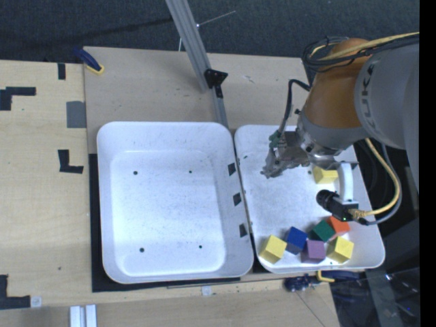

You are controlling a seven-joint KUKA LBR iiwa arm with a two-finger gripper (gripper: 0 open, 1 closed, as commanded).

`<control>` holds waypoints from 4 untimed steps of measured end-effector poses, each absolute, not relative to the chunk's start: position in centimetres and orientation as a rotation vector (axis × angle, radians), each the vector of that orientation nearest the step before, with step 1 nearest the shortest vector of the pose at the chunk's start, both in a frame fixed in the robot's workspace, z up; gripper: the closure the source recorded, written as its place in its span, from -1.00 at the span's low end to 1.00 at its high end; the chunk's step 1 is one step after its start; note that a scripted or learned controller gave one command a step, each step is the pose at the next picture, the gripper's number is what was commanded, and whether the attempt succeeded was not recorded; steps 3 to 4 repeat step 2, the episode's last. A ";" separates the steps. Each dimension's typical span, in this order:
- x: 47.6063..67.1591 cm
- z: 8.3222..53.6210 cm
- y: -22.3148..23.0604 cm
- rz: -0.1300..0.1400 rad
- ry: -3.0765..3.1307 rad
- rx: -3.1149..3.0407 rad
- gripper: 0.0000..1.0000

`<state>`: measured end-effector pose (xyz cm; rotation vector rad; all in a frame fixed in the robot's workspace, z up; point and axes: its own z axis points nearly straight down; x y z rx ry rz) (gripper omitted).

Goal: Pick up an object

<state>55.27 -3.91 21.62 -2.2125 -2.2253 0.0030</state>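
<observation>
Blocks cluster at the right bin's (253, 182) near edge, blue block (296, 238) among them, nearward of the gripper (270, 171); jaws' spread unclear.

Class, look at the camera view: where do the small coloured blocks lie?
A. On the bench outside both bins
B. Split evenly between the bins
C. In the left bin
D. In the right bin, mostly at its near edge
D: the yellow block, blue block and purple block cluster along the near edge of the right bin.
</observation>
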 end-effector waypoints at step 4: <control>53.9 22.6 6.7 0.000 -2.228 -2.212 1.00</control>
